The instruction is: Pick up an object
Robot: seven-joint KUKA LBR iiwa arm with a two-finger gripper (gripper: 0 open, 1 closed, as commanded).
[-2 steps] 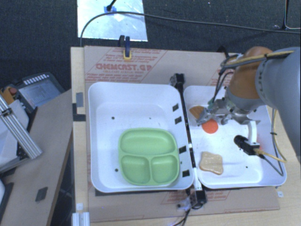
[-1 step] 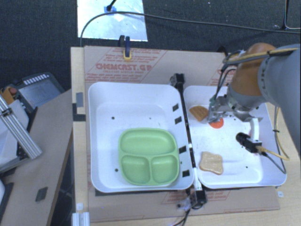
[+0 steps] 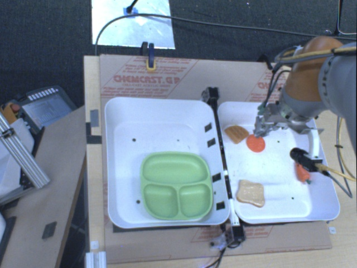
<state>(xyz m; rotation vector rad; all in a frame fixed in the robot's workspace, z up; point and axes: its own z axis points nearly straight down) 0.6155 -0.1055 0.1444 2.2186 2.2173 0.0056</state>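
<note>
In the right bin [image 3: 321, 205], a flat red disc [image 3: 256, 144] lies near the back. My gripper [image 3: 261, 129] hangs right over its far edge, either close above it or touching it. To the left of the disc rests a brown cracker-like piece [image 3: 236, 133]. A slice of toast [image 3: 250, 194] lies near the bin's front left. By the right wall sits a small orange-red piece [image 3: 303, 174].
The left bin [image 3: 122, 127] holds a green divided plate [image 3: 176, 185] at its front right. A black divider [image 3: 218, 149] runs between the bins. The arm [image 3: 312, 77] comes in over the right bin's back right corner.
</note>
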